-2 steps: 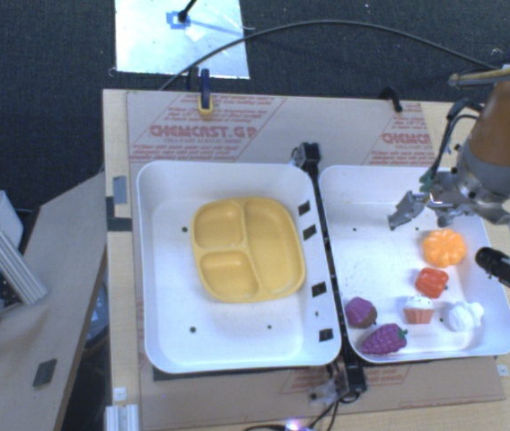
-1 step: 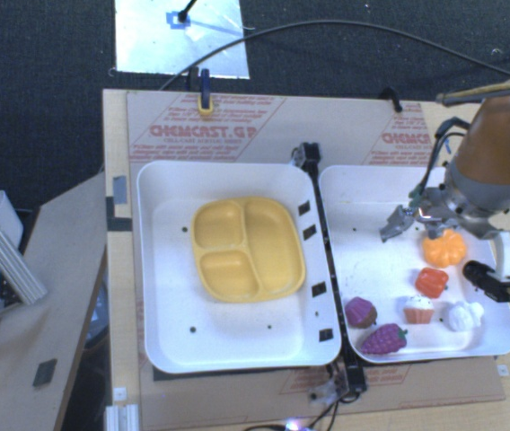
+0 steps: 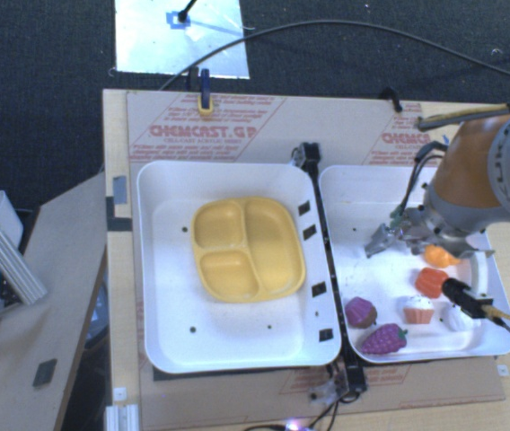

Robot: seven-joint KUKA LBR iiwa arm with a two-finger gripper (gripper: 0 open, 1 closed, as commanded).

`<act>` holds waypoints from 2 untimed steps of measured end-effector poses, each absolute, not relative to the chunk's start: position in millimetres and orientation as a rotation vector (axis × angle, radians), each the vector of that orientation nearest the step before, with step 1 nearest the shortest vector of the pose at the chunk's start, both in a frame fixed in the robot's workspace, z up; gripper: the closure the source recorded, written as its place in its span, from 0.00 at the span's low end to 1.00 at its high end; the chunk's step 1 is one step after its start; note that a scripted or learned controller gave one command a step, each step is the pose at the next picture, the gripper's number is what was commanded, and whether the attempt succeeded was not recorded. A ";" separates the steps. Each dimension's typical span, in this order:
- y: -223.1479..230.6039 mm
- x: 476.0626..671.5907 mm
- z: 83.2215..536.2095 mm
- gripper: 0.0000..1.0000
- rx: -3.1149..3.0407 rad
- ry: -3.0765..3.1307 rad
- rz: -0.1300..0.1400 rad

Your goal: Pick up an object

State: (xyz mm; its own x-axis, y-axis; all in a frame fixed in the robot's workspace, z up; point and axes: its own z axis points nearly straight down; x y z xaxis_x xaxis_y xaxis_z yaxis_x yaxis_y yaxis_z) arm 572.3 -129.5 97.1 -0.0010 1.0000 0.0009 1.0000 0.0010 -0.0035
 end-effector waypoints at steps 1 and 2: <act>-129.1 572.9 84.1 0.00 -2.221 -2.222 0.000; -129.4 573.8 95.5 1.00 -2.223 -2.223 -0.002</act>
